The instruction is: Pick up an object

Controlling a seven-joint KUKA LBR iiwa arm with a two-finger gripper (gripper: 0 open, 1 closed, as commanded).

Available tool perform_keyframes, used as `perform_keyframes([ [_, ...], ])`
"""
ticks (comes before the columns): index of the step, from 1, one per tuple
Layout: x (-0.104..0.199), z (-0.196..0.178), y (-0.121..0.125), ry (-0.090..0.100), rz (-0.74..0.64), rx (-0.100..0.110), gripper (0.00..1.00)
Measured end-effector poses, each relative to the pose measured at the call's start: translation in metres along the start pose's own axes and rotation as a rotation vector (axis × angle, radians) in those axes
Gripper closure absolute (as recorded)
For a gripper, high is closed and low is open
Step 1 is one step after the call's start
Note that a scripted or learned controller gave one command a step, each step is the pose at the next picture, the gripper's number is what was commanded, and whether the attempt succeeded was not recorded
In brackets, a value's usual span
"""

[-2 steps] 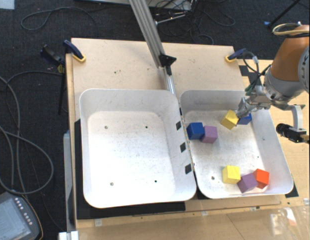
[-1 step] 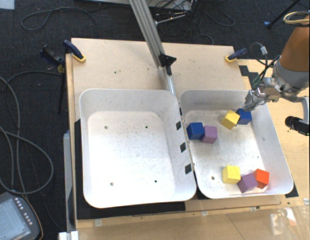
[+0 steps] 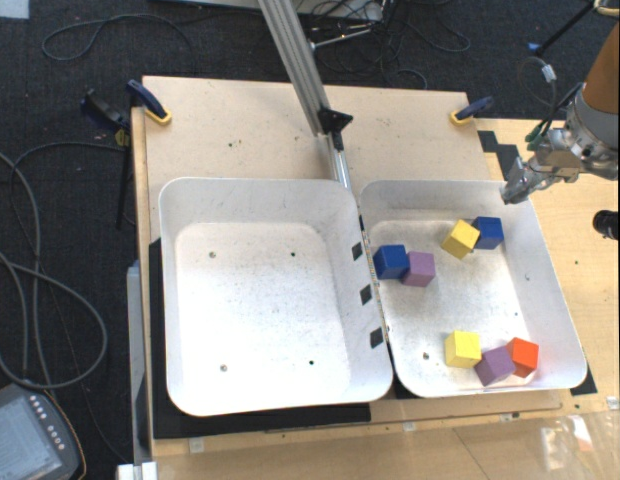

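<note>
Blocks sit in the right bin point(image 3: 550, 298): nearest, a yellow block point(image 3: 463, 348), purple block point(image 3: 494, 364) and orange block point(image 3: 524, 355) cluster together, farther back lie a blue block point(image 3: 391, 261) touching another purple block point(image 3: 420, 268), then a yellow-blue pair, while the gripper point(image 3: 517, 190) hovers over the bin's far right rim, grasping nothing.

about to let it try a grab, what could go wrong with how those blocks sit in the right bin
Likely risks:
1. The blocks sit in tight groups. The blue block touches the purple block, so the hand may shove a neighbour or catch two.
2. The orange block and the second purple block lie against the right bin's near wall, which may obstruct a finger.
3. The yellow block looks tilted, so it could slip.
</note>
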State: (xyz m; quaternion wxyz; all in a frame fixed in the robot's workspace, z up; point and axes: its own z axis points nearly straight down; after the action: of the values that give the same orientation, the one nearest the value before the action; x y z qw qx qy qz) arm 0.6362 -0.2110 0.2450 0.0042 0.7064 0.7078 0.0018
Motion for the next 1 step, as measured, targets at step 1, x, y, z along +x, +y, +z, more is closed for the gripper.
perform_keyframes([
  [1, 0.0531, -0.0055, -0.0193, 0.005, -0.005, 0.008, 1.00],
])
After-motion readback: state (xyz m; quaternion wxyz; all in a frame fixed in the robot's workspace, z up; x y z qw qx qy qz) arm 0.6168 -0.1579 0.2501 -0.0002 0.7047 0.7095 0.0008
